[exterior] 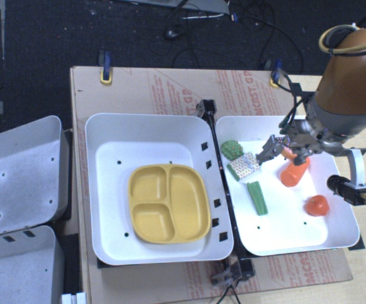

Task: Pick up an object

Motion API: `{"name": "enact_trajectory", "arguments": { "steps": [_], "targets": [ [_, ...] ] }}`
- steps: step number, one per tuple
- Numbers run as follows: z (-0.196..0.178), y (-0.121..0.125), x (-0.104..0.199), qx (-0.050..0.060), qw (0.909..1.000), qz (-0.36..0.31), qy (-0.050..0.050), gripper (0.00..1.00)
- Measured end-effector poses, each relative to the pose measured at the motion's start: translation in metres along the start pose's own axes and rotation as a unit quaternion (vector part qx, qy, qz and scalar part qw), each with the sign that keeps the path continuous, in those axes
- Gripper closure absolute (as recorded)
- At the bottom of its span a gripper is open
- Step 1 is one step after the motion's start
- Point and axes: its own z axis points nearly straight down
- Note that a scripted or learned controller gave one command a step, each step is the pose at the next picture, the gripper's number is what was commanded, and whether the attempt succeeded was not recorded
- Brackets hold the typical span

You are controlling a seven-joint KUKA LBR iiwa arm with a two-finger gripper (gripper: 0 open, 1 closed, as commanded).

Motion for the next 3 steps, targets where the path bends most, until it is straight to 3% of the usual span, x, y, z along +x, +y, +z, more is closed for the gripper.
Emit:
{"name": "enact_trajectory", "arguments": {
  "steps": [1, 3],
  "targets": [
    [-0.005, 0.002, 0.000, -0.005, 1.0000, -0.001, -0.001, 0.00],
    [0.089, -0.007, -0.002, -0.003, 1.0000, 0.001, -0.001, 0.00]
  ]
}}
